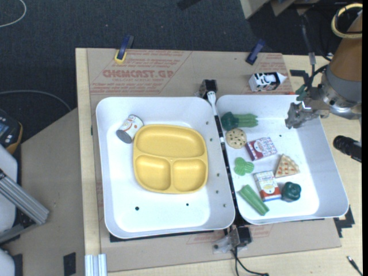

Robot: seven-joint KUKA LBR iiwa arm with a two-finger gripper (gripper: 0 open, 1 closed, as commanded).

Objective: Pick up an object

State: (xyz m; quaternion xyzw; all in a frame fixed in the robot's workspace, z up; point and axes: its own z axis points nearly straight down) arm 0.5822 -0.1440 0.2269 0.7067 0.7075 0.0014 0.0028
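The gripper (297,117) hangs over the upper right part of the right bin (328,154), and whether it is open or closed cannot be told at this size; nothing is seen in its grasp. All the loose pieces in that bin lie to its left and below it, none touching it. Nearest along the top is one dark green leafy piece (239,120), long axis running left to right, its bushy head toward the divider between the bins. Just below it sits one round cookie (235,137), and to the right of that one small red carton (261,148), lying roughly level with a slight tilt. Under the cookie is one light green lumpy piece (243,166). One pizza slice (286,167) lies below the gripper and well apart from it. Further down, one red and white packet (266,185) lies tilted, one long green stick (253,199) runs diagonally from upper left to lower right, and one dark green pepper-like piece (291,192) sits at the packet's right end. The left bin (109,154) holds one yellow divided plate (170,158) with three compartments, and one small can (129,129) lying on its side at the plate's upper left, its grey end pointing down and left. Outside the bins, on the board (144,73) above the right bin, stands one small black and white piece (267,81).
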